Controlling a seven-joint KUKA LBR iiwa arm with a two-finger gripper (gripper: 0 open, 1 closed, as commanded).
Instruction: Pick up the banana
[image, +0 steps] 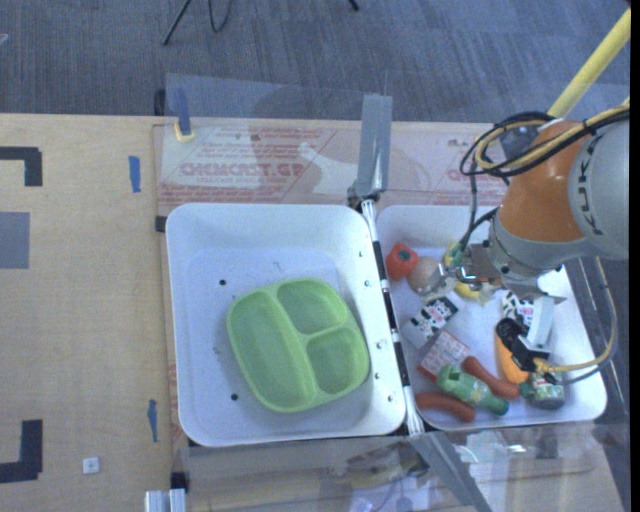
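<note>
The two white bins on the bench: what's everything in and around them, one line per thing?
left bin: 1, white, left half of the bench.
divided plate: 1, green, three compartments, lying in the left bin.
right bin: 1, white, beside the left bin.
tomato-like toy: 1, red-orange, right bin's upper left.
banana: 1, yellow, partly hidden under the claw.
cow-patterned toy: 1, black and white, middle of right bin.
small packet: 1, pinkish, below the cow toy.
green bottle toy: 1, right bin's lower part.
red sausage-like toy: 1, near the bin's front edge.
arm: 1, grey with orange band, from the right.
claw: 1, low over the banana.
</note>
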